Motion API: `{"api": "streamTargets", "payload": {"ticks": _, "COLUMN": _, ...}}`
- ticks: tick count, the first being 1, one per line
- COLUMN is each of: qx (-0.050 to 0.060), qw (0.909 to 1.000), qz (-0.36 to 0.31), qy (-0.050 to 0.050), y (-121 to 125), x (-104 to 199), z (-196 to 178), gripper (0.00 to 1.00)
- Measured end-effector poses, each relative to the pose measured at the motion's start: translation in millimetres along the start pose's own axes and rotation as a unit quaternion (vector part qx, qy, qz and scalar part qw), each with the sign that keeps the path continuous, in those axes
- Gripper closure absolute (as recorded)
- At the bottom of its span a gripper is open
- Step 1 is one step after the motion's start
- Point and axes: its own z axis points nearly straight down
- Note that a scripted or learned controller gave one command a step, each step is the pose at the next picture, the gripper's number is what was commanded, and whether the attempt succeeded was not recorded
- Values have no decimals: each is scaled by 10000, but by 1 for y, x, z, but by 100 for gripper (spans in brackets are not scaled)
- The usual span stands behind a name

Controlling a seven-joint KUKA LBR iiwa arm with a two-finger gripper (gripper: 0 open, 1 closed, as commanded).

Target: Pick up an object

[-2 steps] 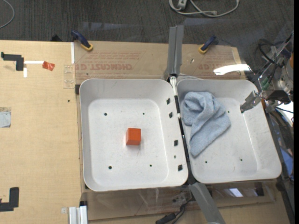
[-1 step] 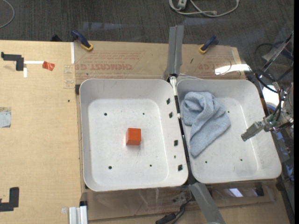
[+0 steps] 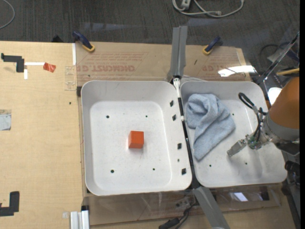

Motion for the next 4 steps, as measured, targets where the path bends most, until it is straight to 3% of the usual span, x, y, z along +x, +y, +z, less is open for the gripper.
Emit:
{"api": "streamTargets", "payload": {"ticks": 1, "qx": 9, "qw": 9997, "qz": -243, "qy": 9, "y": 5, "x": 12, "z": 2, "gripper": 0}}
{"api": "streamTargets", "payload": {"ticks": 2, "qx": 4, "qw": 9998, "qz": -221, "qy": 6, "y": 5, "x": 11, "z": -7, "gripper": 100}}
{"api": "streamTargets", "payload": {"ticks": 3, "qx": 9, "qw": 9989, "qz": 469, "qy": 10, "y": -11, "x": 25, "z": -8, "gripper": 100}}
{"api": "streamTargets", "payload": {"ticks": 4, "qx": -3, "qw": 9957, "qz": -927, "qy": -9, "y": 42, "x": 0, "z": -85, "gripper": 100}}
